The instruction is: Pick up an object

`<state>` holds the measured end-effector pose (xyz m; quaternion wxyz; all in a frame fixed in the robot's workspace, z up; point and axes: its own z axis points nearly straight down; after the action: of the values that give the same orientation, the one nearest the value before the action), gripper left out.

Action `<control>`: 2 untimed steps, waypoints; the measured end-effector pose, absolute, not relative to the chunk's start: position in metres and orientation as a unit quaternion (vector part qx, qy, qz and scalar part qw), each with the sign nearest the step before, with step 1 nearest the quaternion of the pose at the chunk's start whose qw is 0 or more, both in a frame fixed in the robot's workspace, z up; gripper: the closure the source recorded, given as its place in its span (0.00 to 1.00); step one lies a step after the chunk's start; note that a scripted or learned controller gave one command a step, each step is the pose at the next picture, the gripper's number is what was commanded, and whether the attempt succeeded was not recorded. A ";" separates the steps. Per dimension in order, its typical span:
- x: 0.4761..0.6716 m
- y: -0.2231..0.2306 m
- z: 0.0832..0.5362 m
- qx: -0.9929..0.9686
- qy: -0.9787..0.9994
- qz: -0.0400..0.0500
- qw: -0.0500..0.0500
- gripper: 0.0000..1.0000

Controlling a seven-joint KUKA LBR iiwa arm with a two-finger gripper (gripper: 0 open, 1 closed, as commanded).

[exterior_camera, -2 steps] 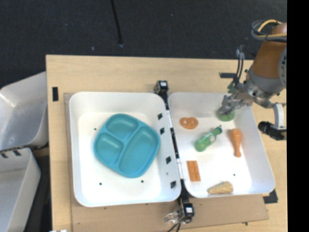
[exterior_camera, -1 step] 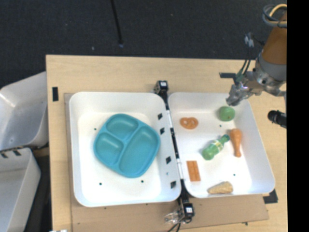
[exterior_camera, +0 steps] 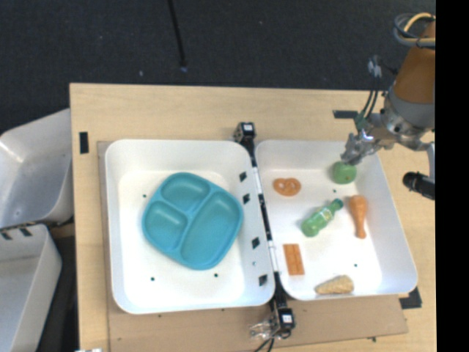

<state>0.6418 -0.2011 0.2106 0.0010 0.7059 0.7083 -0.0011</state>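
We see the claw (exterior_camera: 358, 147) low over the far right corner of the right-hand shallow white bin (exterior_camera: 392, 259), its tip just above a small round green toy fruit (exterior_camera: 343, 171), prob. plastic. Whether the claw is wide, narrow or gripping, we cannot tell; the view is too small and the tip blurs into the fruit.

Taking the green fruit as landmark: the green plastic bottle (exterior_camera: 320, 219) lies just toward the near side of it, tilted; the orange carrot-like toy (exterior_camera: 357, 215) sits near it, toward the near right; the orange-brown pretzel-like ring (exterior_camera: 287, 187) lies to its left, w/ a clear gap; the flat orange rectangular block (exterior_camera: 293, 259) and the tan crumbly wedge (exterior_camera: 335, 286) are well apart from it, at the near end. The teal divided plastic plate (exterior_camera: 193, 219) is far left of it, in the other white bin (exterior_camera: 117, 218), both bins on the pale wooden bench (exterior_camera: 183, 112).

Our judgement: the fruit looks light, stiff, smooth, so likely to roll or squirt out. Best taken across its widest middle, approx. centred, approaching from straight above. The bin wall close by leaves little room on that side.
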 end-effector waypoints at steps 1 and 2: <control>0.643 -0.150 0.207 0.706 0.709 0.000 0.001 1.00; 0.635 -0.098 0.205 0.705 0.709 0.000 0.000 1.00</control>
<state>0.6349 -0.0980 0.2047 -0.0002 0.7052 0.7090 0.0000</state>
